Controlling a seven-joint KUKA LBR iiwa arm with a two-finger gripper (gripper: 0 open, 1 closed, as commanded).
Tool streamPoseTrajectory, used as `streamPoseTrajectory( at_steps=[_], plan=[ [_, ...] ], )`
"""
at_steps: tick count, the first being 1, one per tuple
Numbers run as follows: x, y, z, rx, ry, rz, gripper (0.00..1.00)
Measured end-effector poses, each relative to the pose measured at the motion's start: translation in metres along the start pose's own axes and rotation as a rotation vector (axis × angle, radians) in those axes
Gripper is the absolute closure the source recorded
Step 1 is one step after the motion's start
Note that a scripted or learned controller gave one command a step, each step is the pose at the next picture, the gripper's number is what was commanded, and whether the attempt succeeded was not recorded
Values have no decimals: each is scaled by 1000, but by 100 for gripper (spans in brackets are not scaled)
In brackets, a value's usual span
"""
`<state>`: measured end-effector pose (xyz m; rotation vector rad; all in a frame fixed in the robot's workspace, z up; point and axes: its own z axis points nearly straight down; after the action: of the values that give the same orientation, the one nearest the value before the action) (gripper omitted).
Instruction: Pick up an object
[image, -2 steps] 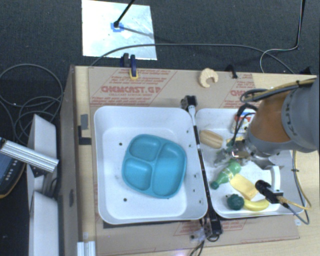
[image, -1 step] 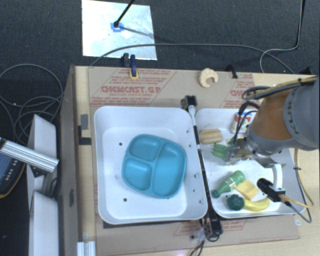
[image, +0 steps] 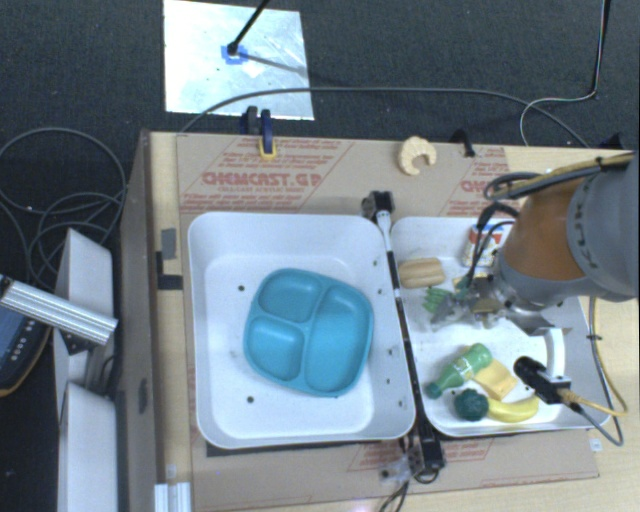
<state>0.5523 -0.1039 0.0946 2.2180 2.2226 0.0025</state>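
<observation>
Green toy leafy piece (image: 436, 299) lies in the right bin (image: 432, 232), just beside my gripper (image: 474, 300). Whether it is gripped I cannot tell. I judge I'm at the grasp; next comes a straight lift. Nearby: bread roll (image: 421, 272), green bottle (image: 461, 366), banana (image: 512, 409).

The grey arm (image: 585, 240) reaches in from the right, its hand (image: 478, 300) lowered.
</observation>
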Motion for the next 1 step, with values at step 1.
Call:
streamPoseTrajectory(
  at_steps=[1],
  plan=[
    [-10, -23, 11, 2, 0, 1, 0]
  ],
)
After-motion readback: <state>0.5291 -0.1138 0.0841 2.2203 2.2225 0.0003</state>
